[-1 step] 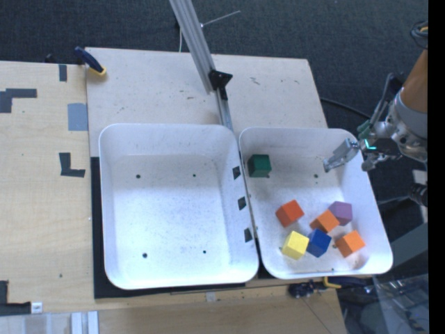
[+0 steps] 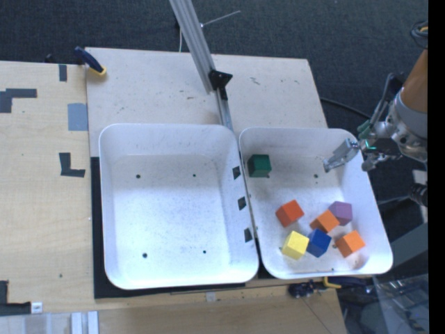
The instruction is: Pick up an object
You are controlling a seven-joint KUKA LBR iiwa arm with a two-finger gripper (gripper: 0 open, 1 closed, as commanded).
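The right bin (image 2: 292, 133) holds several small cubes. A green cube (image 2: 259, 165) sits alone near its far left wall. Toward the front lie a red-orange cube (image 2: 290, 212), an orange cube (image 2: 325, 221), a purple cube (image 2: 341, 211), a blue cube (image 2: 319, 243), a yellow cube (image 2: 295, 245) and another orange cube (image 2: 350, 243). My gripper (image 2: 353, 157) hangs over the bin's far right edge, above and behind the cluster. It looks open, with nothing between its fingers (image 2: 338, 156).
The left bin (image 2: 111, 186) stands beside the right one, sharing a middle wall. A slanted metal rail (image 2: 195, 33) runs down to the bins' far edge. A blue and yellow clamp (image 2: 90, 60) lies at the bench's far left.
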